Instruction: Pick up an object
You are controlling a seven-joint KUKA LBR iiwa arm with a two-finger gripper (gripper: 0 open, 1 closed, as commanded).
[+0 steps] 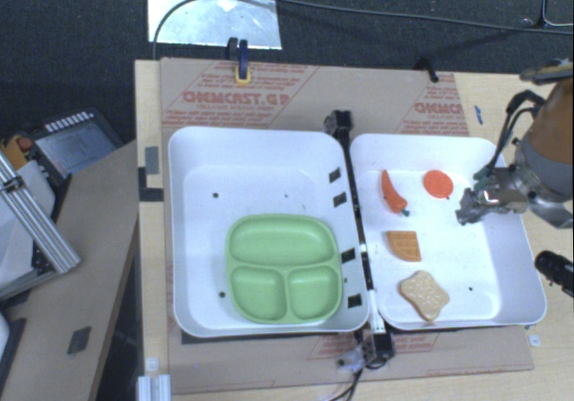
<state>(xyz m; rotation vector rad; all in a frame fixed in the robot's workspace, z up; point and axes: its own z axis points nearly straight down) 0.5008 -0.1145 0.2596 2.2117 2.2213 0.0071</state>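
- Two shallow white bins sit side by side on a worktop (296,90).
- The left bin (206,157) holds a green divided tray (282,266) with three compartments.
- The right bin (502,274) holds four small objects: an orange carrot-shaped piece (393,192), a round orange-red disc (438,183), an orange cracker-like square (404,245), and a tan bread-slice shape (424,294).
- The pincer (473,207) hangs over the right bin's right side, apart from the objects; whether it is wide or narrow cannot be told.
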